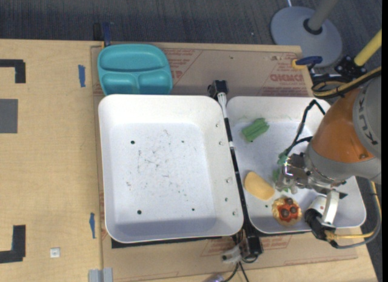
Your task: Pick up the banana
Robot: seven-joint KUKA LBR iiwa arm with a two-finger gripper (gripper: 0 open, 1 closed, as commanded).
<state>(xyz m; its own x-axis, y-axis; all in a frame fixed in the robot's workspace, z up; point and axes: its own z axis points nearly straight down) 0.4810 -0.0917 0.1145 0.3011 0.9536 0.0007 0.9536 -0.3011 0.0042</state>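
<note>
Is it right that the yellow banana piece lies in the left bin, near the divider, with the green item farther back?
Not quite. The camera view shows the banana in the right bin, near the divider; the green item does lie farther back.

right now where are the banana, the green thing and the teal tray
banana [259, 186], camera view, middle of its yellow body
green thing [255, 128], camera view, centre of its top face
teal tray [134, 59], camera view, floor of its large compartment

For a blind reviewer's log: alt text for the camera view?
The arm's gripper hangs low in the right bin, beside a yellow banana piece, a round orange-red item and a green item. A teal tray sits behind the left bin.
</note>
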